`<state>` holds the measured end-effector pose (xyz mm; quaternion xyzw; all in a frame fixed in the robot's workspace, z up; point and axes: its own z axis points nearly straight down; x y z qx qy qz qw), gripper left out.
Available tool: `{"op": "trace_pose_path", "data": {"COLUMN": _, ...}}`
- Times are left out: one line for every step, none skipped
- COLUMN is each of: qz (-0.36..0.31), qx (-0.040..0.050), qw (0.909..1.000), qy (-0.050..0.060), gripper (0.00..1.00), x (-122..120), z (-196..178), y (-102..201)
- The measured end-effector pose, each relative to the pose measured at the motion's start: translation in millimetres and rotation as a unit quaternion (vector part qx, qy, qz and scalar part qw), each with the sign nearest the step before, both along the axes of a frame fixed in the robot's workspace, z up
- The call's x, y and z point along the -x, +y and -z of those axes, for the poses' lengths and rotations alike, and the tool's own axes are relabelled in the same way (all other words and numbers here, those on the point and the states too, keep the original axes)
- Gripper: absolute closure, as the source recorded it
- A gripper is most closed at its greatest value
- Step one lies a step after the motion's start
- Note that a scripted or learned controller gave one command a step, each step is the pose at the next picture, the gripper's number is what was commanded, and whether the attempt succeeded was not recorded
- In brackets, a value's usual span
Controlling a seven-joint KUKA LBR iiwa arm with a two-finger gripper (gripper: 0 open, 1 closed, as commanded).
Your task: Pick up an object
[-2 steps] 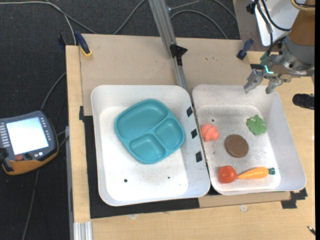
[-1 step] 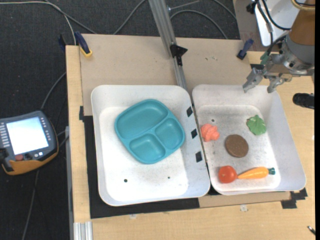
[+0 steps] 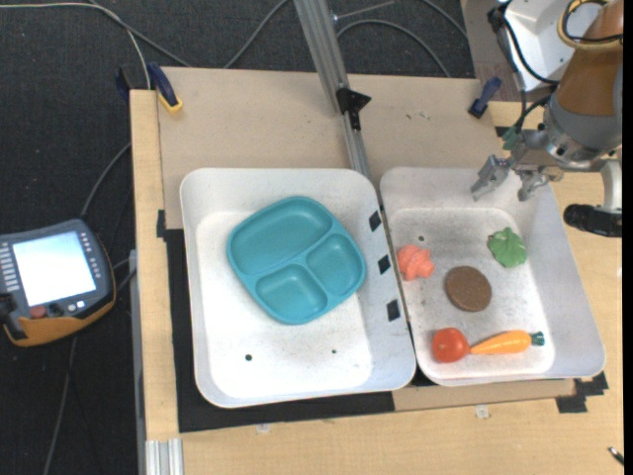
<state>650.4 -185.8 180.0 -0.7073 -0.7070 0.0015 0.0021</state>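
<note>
The right bin (image 3: 564, 295) holds a green leafy toy (image 3: 507, 247), a pink toy (image 3: 415, 262), a brown round disc (image 3: 467, 289), a red tomato (image 3: 449, 345) and an orange carrot (image 3: 504, 342). My gripper (image 3: 508, 180) hangs over the far edge of the right bin, above and behind the green toy. Its two fingers are spread apart with nothing between them. The left bin (image 3: 213, 364) holds a teal divided plate (image 3: 295, 258).
A metal camera pole (image 3: 331, 62) rises behind the bins near their shared edge. Blue clamps (image 3: 165, 91) sit at the bench's back corners. A teach pendant (image 3: 51, 280) lies on the floor to the left. Cables trail across the dark floor.
</note>
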Motion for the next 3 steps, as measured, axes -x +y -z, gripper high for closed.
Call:
{"op": "trace_pose_path", "data": {"qz": 0.0, "qx": -0.0005, "qw": 1.0, "qy": 0.001, "gripper": 0.0, "x": 6.4, "z": 57.1, "y": -7.6}}
{"op": "trace_pose_path", "data": {"qz": -0.001, "qx": 0.0, "qw": 1.0, "qy": -0.001, "gripper": 0.0, "x": 6.3, "z": 96.6, "y": -6.8}}
{"op": "trace_pose_path", "data": {"qz": -0.001, "qx": 0.0007, "qw": 1.0, "qy": -0.004, "gripper": 1.0, "x": 4.4, "z": 82.3, "y": -6.7}}
